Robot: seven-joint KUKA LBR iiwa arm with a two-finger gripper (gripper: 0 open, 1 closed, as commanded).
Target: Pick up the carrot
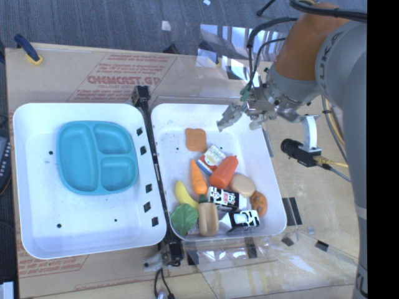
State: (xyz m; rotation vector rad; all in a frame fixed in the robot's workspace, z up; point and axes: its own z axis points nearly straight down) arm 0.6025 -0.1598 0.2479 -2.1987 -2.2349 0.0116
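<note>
A: Status on the carrot (198, 178)?

B: In the right bin (265, 151), roughly at bin center, lying near upright on screen, narrow end toward 12. Nothing is gripping it.

A: Neighbours?

B: Crowded. Red bottle (224, 172) touching it at 3. Small packet (214, 155) at 1. Banana (185, 194) at 7, just beside. Green leafy piece (184, 218) further out at 7. Tan bread-like block (208, 219) at 5. Two black-and-white cartons, one (223, 198) at 4 and one (244, 218) beyond it. Beige roll (242, 185) at 3 past the bottle, brown croissant-like piece (259, 203) at 4 near the bin wall. Orange square piece (196, 139) sits apart at 12.

A: Pincer?

B: Pincer (232, 118) is above the bin's far rim, at 1 from the carrot, well apart from it. Fingers look slightly apart with nothing between them. Arm (324, 48) comes in from 3, orange band visible above the wrist.

A: Left bin?

B: Left bin (37, 229) holds a blue divided plate (98, 156), three compartments, sitting toward the bin's 12 side. Both bins sit side by side on the worktop (93, 73), black clips along the shared edge.

A: Anything over the carrot?

B: Bottle leans against its 3 side; the carrot's top face is exposed. Whether the banana tip actually touches it, can't tell.
</note>
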